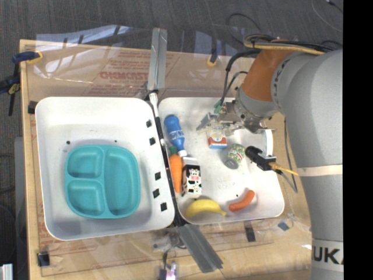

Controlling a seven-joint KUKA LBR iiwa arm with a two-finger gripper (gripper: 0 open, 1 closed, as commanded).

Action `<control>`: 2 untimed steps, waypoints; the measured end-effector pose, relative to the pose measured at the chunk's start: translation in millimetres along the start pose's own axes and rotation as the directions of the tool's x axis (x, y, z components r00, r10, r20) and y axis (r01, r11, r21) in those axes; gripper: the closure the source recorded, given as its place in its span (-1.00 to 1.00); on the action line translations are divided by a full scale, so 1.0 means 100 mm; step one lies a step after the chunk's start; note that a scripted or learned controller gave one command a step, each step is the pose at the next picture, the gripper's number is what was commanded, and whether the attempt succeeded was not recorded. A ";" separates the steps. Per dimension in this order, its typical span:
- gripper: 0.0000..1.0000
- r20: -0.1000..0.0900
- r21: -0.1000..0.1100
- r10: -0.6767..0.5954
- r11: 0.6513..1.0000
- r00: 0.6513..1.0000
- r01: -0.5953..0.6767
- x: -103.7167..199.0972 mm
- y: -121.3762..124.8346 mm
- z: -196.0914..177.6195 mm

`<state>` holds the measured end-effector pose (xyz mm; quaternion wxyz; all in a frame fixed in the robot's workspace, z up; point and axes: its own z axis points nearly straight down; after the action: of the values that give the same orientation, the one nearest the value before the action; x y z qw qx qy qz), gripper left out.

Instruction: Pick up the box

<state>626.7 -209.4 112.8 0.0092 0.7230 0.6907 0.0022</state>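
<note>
Right bin (265, 203) is cluttered: blue bottle (173, 132), carrot (176, 172), banana (204, 207), sausage (242, 200), can (235, 155) and a small red-and-white carton (217, 140) are scattered loose. The box (192, 180), cow-printed, is found near the left wall of that bin, just beside the carrot, above the banana. Left bin (52, 127) is occupied by a teal divided tray (103, 180). Gripper (224, 124) is positioned over the small carton, well apart from the box. Finger spread cannot be told; nothing is seen gripped. Repositioning toward the box is judged necessary.
</note>
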 end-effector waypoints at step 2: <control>1.00 -0.003 0.003 -0.010 1.000 1.000 0.010 0.01 0.07 0.02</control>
<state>633.5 -208.7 111.2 0.0069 0.7196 0.6944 0.0021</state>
